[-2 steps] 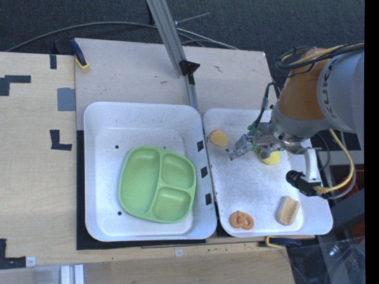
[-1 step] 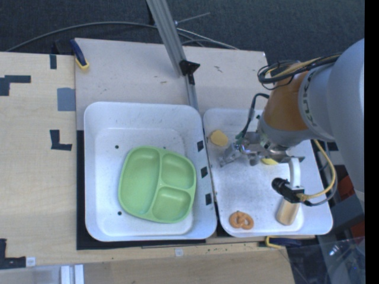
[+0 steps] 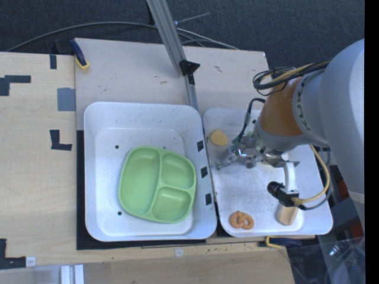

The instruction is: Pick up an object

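In the right bin (image 3: pixel 314 218), a small yellow piece (image 3: pixel 218 138) lies near the back left corner. An orange pretzel-shaped item (image 3: pixel 241 220) sits at the front edge, and a tan block (image 3: pixel 286 214) stands to its right. My gripper (image 3: pixel 232 157) is low over the bin's left part, just in front of and to the right of the yellow piece, with its metal tip pointing left. Nothing shows in its grasp. The grey arm with its orange band (image 3: pixel 278 117) covers the bin's back right.
The left bin (image 3: pixel 95 158) holds a green divided plate (image 3: pixel 157 184). A grey metal post (image 3: pixel 169 28) slants down to the bins' back edge. A black and white fitting with a yellow cable (image 3: pixel 283 189) hangs from the wrist above the tan block.
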{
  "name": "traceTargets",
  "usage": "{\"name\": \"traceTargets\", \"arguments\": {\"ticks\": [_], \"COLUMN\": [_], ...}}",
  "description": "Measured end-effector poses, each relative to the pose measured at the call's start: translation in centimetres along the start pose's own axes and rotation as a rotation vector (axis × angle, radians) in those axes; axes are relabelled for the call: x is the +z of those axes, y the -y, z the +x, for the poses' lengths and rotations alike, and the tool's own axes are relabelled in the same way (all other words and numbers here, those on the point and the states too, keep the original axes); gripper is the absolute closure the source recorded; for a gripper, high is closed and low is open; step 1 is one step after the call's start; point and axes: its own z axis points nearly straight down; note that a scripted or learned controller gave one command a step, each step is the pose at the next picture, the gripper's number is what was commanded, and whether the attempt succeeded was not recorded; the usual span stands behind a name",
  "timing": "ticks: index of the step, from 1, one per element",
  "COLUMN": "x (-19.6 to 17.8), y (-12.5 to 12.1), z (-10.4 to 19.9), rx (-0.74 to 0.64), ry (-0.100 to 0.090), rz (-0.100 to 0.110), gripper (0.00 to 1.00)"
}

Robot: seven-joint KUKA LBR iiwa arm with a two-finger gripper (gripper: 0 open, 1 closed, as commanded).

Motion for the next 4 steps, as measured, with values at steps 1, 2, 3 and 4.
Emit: {"name": "traceTargets", "arguments": {"ticks": [1, 2, 3, 4], "x": [-1.0, -6.6, -11.9, -11.6], "y": [0.0, -0.6, -0.7, -1.3], "z": [0.1, -0.8, -0.8, 5.2], "rx": [-0.001, 0.002, 0.001, -0.005], "ry": [-0.001, -0.001, -0.001, -0.004], "rz": [0.0, -0.005, -0.005, 0.0], "gripper": [1.0, 1.0, 1.0, 1.0]}}
